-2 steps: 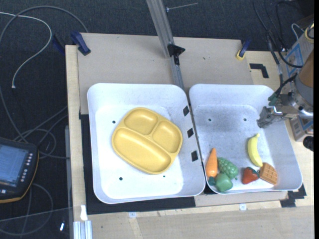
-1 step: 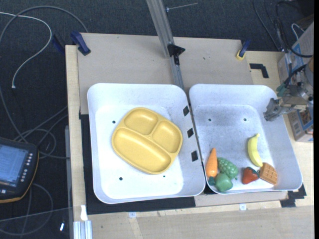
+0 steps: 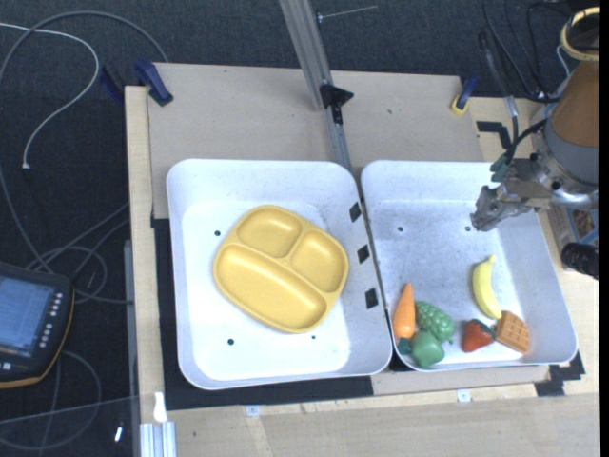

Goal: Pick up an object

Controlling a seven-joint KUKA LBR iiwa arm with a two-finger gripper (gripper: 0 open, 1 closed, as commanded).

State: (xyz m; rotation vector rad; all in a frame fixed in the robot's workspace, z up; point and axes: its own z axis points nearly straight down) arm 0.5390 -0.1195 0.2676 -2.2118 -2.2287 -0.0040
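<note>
The right bin (image 3: pixel 419 208) holds a yellow banana (image 3: pixel 485 288), an orange carrot (image 3: pixel 405 310), a green bunch of grapes (image 3: pixel 434 320), a green pepper-like piece (image 3: pixel 427 349), a red strawberry (image 3: pixel 476 335) and a brown waffle (image 3: pixel 512 331), all along its near edge. My gripper (image 3: pixel 483 213) hangs over the right bin's far right part, above and a little behind the banana. Nothing shows between its fingertips.
The left bin (image 3: pixel 195 255) carries a yellow divided plate (image 3: pixel 281 267). A metal post (image 3: pixel 306 36) rises behind the bins. Blue clamps (image 3: pixel 152 82) sit at the bench corners, and cables and a pendant (image 3: pixel 29 322) lie on the floor to the left.
</note>
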